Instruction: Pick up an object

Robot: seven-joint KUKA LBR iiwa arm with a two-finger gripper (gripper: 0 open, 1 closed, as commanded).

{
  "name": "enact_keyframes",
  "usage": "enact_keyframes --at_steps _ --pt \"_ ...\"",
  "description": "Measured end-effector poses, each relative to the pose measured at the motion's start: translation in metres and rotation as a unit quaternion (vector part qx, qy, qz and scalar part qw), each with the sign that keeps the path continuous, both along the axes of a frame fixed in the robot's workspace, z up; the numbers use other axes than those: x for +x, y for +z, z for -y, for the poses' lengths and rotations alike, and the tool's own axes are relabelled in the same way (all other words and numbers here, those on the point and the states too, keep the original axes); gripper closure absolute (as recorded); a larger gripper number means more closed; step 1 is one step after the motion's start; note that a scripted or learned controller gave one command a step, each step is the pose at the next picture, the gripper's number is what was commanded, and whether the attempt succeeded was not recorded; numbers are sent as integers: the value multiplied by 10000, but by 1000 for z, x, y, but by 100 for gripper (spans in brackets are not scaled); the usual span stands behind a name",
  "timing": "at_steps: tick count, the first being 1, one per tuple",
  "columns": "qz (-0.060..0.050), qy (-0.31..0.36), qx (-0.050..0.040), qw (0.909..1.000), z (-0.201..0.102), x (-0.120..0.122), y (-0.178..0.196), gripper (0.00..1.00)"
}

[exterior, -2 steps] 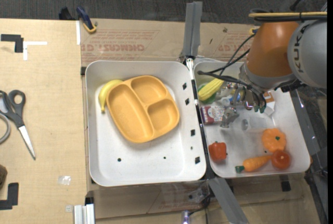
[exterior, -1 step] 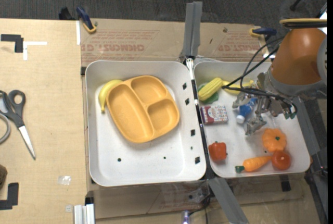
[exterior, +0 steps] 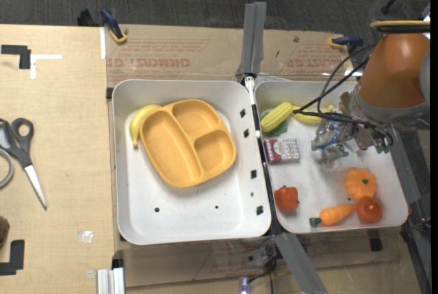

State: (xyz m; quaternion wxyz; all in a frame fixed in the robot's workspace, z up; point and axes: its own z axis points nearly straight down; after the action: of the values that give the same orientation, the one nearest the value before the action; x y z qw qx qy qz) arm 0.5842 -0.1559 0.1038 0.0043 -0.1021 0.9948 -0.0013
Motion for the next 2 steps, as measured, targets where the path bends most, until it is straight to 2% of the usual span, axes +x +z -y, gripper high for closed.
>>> enact_keyframes --at_steps 1,2 --pt "-1 -1 0 10000 0 0 0 0" --pt "-4 -434 10 9991 8 6 -10 0"
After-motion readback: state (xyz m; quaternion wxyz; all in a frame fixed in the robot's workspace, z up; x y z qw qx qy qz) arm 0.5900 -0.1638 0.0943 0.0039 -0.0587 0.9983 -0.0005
